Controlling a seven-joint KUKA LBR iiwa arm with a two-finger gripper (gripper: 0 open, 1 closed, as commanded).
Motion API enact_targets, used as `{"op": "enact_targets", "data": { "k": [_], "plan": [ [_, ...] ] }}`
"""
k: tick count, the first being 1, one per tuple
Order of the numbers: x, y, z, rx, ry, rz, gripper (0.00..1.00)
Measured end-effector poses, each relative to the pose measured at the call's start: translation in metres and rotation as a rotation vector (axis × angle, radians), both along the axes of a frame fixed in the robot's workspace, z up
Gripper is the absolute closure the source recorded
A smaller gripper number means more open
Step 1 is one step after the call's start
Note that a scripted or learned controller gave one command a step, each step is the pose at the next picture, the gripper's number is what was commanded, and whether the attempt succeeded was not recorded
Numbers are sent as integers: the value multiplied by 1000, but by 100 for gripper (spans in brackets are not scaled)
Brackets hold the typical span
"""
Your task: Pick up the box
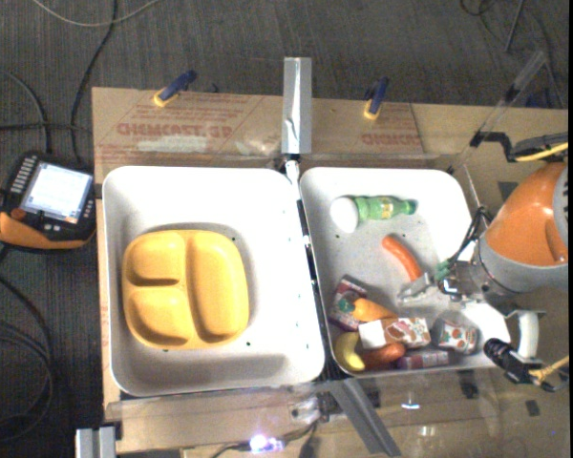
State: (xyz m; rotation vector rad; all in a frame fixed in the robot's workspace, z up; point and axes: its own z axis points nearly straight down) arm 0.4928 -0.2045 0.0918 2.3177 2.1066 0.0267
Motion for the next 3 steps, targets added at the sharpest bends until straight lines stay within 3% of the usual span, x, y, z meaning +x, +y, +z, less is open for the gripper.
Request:
{"op": "enact_targets", "data": {
  "k": [1, 2, 3],
  "plan": [
    [-3, 21, -1, -15, -1, 34, 0],
    [100, 46, -2, -11, 6, -92, 0],
    [54, 4, 1, 3, 2, -259, 0]
  ]
}}
